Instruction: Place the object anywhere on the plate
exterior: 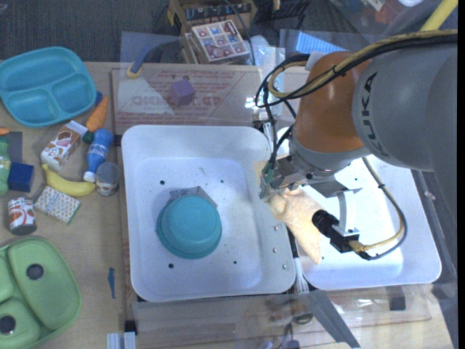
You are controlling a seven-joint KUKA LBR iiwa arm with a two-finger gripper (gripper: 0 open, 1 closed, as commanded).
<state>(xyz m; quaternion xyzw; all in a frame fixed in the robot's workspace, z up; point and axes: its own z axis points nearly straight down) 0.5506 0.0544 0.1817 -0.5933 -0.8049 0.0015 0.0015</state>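
A round teal plate [189,226] lies in the left white bin [145,158], towards its front, with a grey scrap [190,193] just behind it. A pale yellow, soft-looking object [296,220] lies over the wall between the two bins, reaching into the right bin [414,267]. My gripper [271,181] hangs from the orange wrist band directly over the object's upper left end and seems to touch it. The wrist hides how the gripper meets the object. The plate is about a hand's width left of the gripper.
Left of the bins lie a blue divided tray [47,86], a green tray [33,289], a banana [69,184], a small bottle [98,155] and cartons. A cardboard sheet with a purple cube [182,89] sits behind the left bin. A black cable [341,235] loops over the right bin.
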